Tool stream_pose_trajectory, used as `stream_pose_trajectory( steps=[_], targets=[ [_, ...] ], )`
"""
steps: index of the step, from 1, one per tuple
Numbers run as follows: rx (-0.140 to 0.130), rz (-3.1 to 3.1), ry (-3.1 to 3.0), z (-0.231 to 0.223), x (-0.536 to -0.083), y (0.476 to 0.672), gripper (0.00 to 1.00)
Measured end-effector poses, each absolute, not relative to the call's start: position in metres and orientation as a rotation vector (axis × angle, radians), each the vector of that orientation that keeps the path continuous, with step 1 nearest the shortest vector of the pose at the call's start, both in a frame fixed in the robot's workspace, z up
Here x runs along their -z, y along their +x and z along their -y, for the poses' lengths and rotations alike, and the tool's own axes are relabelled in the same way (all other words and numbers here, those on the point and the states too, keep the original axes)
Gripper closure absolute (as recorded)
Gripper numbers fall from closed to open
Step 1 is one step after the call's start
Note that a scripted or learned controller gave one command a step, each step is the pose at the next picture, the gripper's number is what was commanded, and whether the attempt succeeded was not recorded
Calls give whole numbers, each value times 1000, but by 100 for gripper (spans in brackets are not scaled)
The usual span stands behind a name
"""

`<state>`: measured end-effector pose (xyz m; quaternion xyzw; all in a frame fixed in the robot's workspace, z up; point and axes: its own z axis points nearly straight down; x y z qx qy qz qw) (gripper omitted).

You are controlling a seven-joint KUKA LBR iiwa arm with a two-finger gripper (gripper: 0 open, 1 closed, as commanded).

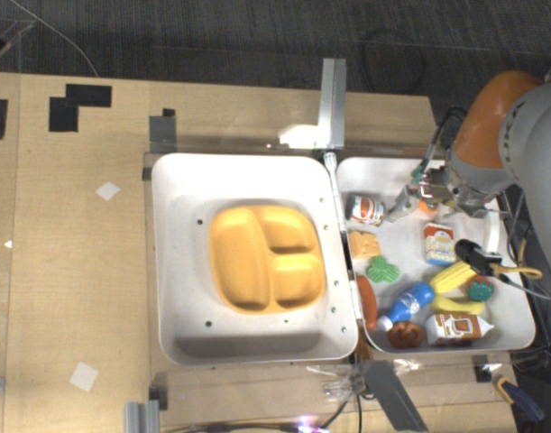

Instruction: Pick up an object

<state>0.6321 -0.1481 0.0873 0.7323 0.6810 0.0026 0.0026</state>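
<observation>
While the grey arm with its orange band (491, 120) reaches in from the right, its hand (426, 190) sits low over the far part of the right-hand shallow white bin (528, 318), and whether it is spread or closed cannot be told, nor whether it has hold of anything. Just left of the hand lies a small red-and-white can (366, 210); just beyond it, nearer the camera, stands a small red-and-white carton (438, 244). Further toward the near rim lie a pale cracker-like square (364, 244), a green leafy toy (381, 270), a yellow corn cob (453, 276), a blue bottle (410, 301), a red sausage (368, 299) and a brown-and-white box (456, 328). Well to the hand's left, the other white bin (171, 242) on the wooden counter (68, 269) carries a yellow divided plastic tray (264, 255).
</observation>
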Motion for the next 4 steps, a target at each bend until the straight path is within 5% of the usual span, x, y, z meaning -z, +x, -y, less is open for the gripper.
stream_pose_trajectory(
  steps=[1, 2, 3, 4],
  targets=[
    [-9, -2297, 2131, 138, -88, 616, 0],
    [-8, -1918, 2481, 155, -87, 668, 0],
    [-8, -1998, 2417, 151, -88, 671, 0],
    [-19, -2001, 2403, 150, -103, 675, 100]
  ],
)
